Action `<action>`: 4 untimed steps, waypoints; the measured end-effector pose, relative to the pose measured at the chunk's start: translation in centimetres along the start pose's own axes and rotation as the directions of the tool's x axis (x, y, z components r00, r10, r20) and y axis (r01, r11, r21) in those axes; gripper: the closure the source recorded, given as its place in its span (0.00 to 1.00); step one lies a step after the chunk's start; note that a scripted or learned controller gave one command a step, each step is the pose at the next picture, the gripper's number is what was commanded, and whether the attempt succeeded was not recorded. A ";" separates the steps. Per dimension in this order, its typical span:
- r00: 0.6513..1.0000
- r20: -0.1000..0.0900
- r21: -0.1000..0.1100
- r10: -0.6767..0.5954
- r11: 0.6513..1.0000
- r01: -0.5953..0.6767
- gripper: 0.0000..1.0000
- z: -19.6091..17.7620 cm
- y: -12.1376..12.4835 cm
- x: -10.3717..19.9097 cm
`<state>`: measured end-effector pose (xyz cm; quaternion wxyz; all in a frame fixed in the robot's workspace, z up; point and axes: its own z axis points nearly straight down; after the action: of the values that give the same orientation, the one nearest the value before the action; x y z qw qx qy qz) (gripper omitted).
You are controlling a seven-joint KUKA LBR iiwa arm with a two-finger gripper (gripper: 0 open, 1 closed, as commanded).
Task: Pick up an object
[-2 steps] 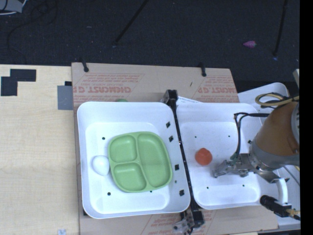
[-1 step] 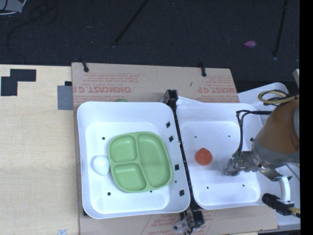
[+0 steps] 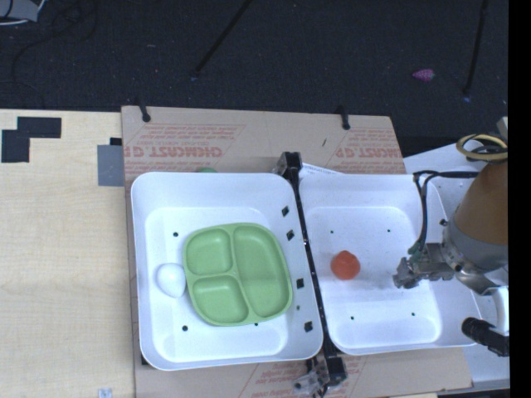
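Looking from the near edge of the surface toward the far side, you have two white bins sitting side by side. In the left bin a green divided plate lies flat on the floor, taking up most of it, with a small white ball touching its left rim. None of this is near the arm. The right bin holds a small orange-red ball, resting alone near the left-centre of the floor, well apart from the walls, so you can likely approach it from any side. The gripper hangs low over that same bin, to the right of the ball and apart from it, arm reaching in from the right. You cannot tell whether the jaws are apart or together; they are too small and dark. Nothing is seen between them. Beyond the bins lies printed cardboard, then dark floor.
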<state>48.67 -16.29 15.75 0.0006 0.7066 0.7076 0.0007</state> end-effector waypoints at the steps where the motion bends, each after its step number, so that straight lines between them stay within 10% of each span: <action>1: 1.000 0.001 -0.002 0.000 1.000 0.000 1.00 -6.3 -0.1 -0.3; 2: 1.000 -0.001 0.004 0.002 1.000 -0.002 1.00 -6.1 -0.1 -0.4; 4: 1.000 -0.003 0.003 -0.004 1.000 0.005 1.00 -6.3 1.5 10.7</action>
<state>50.16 -5.56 22.03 -0.0015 0.7050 0.7092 0.0005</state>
